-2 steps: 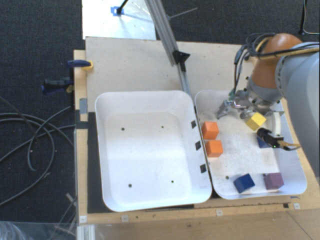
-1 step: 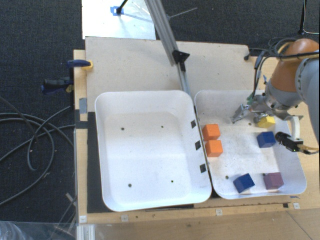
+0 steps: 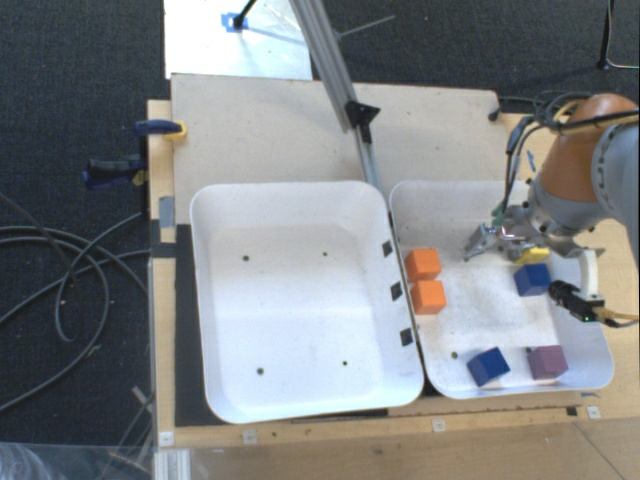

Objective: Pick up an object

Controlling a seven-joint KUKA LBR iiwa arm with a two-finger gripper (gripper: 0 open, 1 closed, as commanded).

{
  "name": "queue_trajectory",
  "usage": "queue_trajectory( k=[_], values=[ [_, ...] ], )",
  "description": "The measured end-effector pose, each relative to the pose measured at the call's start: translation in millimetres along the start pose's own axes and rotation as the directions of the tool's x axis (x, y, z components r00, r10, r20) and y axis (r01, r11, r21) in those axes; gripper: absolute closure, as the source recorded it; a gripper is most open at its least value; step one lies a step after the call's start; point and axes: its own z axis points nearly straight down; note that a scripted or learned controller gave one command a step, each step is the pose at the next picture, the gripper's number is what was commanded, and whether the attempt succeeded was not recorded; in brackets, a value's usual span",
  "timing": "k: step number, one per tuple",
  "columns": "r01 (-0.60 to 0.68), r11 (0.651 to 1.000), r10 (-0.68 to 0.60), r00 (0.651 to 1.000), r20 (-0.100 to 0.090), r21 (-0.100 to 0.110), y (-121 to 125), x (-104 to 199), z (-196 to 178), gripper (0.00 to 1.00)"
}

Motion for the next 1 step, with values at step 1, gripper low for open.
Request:
queue_trajectory(
  k=[1],
  values=[
    [0.013,1.000,-0.013,1.000,-0.018,-0.001,-25.5,-18.4,-0.3,0.00]
  ],
)
